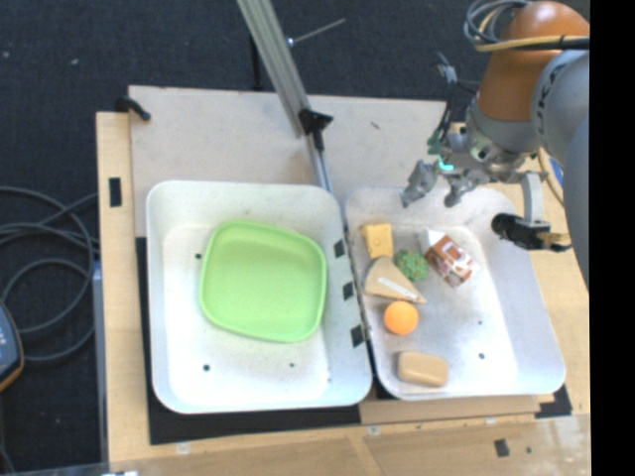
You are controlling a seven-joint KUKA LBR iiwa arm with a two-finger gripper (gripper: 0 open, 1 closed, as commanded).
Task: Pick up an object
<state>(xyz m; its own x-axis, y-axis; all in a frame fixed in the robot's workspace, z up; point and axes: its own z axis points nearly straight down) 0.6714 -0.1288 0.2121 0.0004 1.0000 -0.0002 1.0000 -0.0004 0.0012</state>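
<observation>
**Gripper poised over the far edge of the right bin, every candidate lying nearer the camera**

While the task leaves the choice of object to us, what matters most is where the objects lie from the gripper (434, 187): all of them sit below it in the camera view, toward the near side of the right bin (516, 315). We see its two fingers spread apart with nothing between them, hanging over the bin's far rim.

Closest to the jaws are the yellow cheese cube (377, 240), down and to the left, and the red and white packet (449, 259), almost straight down (it lies tilted, its long axis running diagonally). Between those two sits a small green broccoli-like piece (412, 264), touching or just beside the pale cheese wedge (392, 285), whose long axis points toward the lower right. Further on are the orange ball (401, 318), just below the wedge, and the tan bread-like block (423, 368), near the bin's front edge, lying roughly left to right.

We judge the packet or the cube the easiest reach, since each has some bare bin floor on at least one side; the wedge and the green piece crowd each other, and fingers may catch both.

As for the left bin (169, 296), it holds a single light green square plate (264, 281), lying flat, well apart from the gripper
</observation>
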